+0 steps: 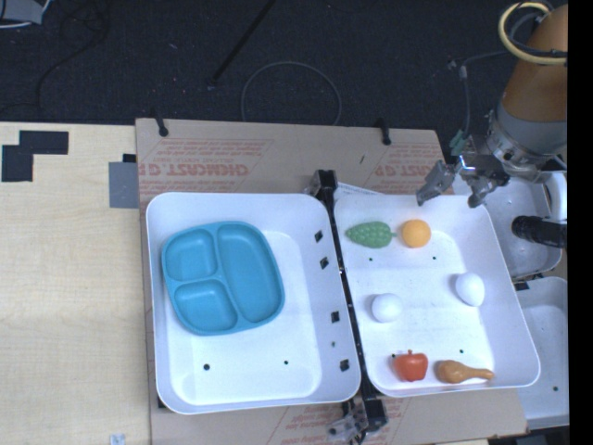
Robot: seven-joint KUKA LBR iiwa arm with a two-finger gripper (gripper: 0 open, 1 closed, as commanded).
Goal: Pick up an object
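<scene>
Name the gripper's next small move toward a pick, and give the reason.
Probably ease the gripper down and left toward the orange ball: the open fingers hang above the right bin's far rim, and that ball is the nearest item.

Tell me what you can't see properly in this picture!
- Arm: cut off by the camera view's top and right edges.
- White ball and white egg: too small to tell what they are made of.
- Blue tray: hides the left bin's floor beneath it.
</scene>
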